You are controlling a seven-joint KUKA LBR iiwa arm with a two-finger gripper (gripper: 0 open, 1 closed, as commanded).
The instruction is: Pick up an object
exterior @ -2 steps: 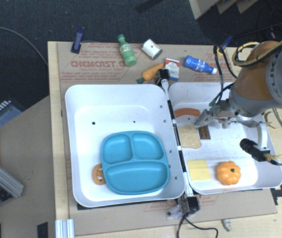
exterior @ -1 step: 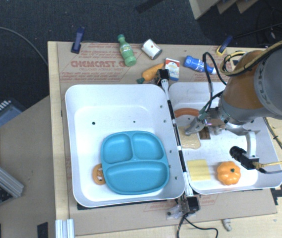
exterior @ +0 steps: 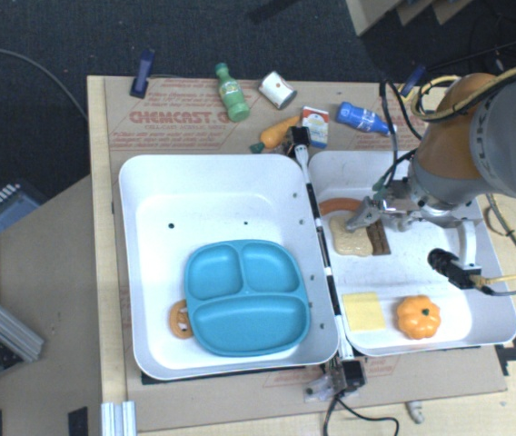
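In the right bin (exterior: 485, 330) lie a pale bread slice (exterior: 351, 240), a dark brown strip (exterior: 379, 239) beside it, a reddish sausage (exterior: 333, 205), a yellow cheese square (exterior: 364, 312) and a small orange pumpkin (exterior: 419, 317). My gripper (exterior: 376, 212) hangs low over the bin's upper left part, just above the bread slice and the brown strip, with the sausage to its left. The grey arm with its orange band (exterior: 453, 130) hides the bin's back right area. I see nothing lifted off the bin floor.
The left bin (exterior: 149, 198) holds a blue divided plate (exterior: 244, 296) with a brown pretzel (exterior: 180, 320) at its left edge. Behind the bins, on the cardboard, lie a green bottle (exterior: 233, 94), a white can (exterior: 277, 89), a blue bottle (exterior: 363, 117) and a small carton (exterior: 313, 125).
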